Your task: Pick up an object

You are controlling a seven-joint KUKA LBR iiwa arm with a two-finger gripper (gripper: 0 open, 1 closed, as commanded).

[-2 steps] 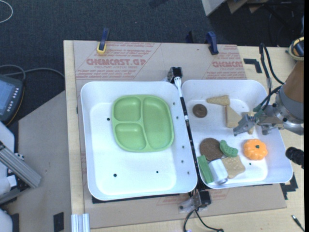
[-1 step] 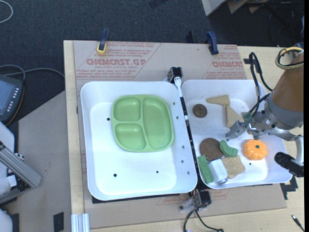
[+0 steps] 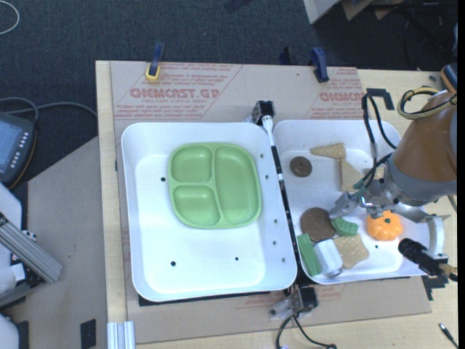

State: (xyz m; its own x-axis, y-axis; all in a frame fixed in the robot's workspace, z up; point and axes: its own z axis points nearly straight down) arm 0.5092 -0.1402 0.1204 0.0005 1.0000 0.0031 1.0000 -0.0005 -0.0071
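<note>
Looking down at a slant, the camera view shows a table (image 3: 218,93) topped with printed brown cardboard and bearing two shallow white bins side by side. The left bin (image 3: 145,267) holds a light green divided plate (image 3: 215,185) with three compartments, lying flat in the bin's upper middle part. The right bin (image 3: 290,140) holds a scatter of small things: a small brown disc (image 3: 300,167) near its upper left, a tan wedge-shaped piece (image 3: 329,151) just beside that, a pale block (image 3: 350,174) below the wedge, a larger dark brown round piece (image 3: 315,222) at the left middle, a green piece (image 3: 346,227) touching its right side, a tan toast-like slice (image 3: 353,250) lower down, a long green strip (image 3: 307,253) along the bin's left wall, a grey-white piece (image 3: 327,256) between strip and slice, and an orange pumpkin-shaped toy (image 3: 383,226) toward the right. The grey arm (image 3: 425,158), with its orange band, reaches in from the right over this bin. Its tool (image 3: 361,200) hangs low above the things, between the pale block and the green piece and just left of the pumpkin toy; whether it is released or clenched cannot be told, and nothing is seen held in it. Blue and yellow clamps (image 3: 155,62) grip the table's far edge.
</note>
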